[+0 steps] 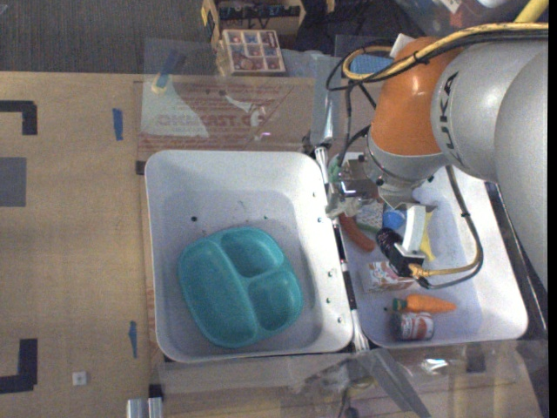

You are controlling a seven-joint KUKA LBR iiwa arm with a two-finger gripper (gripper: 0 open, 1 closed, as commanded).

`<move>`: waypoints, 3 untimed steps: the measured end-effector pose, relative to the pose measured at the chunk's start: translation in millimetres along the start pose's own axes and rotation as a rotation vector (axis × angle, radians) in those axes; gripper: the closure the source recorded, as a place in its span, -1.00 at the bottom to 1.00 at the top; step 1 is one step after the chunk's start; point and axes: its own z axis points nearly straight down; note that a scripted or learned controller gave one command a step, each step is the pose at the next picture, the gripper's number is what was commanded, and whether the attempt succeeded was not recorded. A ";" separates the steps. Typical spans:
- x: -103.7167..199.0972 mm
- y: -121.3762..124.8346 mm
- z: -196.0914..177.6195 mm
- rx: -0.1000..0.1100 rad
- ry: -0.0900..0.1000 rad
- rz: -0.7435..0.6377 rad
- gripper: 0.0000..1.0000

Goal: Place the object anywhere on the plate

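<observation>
Hanging over the right bin (498, 307) with my wrist (393, 165) low above its far left corner, while the plate (239, 287) lies in the left bin (174, 177).

From above, my arm (492, 103) and orange band (409, 103) cover my jaws, so I cannot tell whether they are apart, together or clamped on anything. The teal plate has three compartments and sits toward the near side of its bin. The loose things all lie in the right bin: a reddish-brown piece (357, 232) by the dividing rim, a small packet (383, 277) nearer the middle, then a carrot (428, 304) just beyond a small can (412, 326) near the front edge. A yellow cable (452, 271) loops over that bin, beside the packet.
</observation>
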 end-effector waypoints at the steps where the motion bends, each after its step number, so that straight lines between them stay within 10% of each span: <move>1: 102.5 -23.1 -3.7 0.006 0.001 -0.030 1.00; 2: 117.3 -62.9 0.6 0.006 0.001 -0.165 1.00; 3: 174.9 -7.7 4.5 0.001 0.000 -0.036 1.00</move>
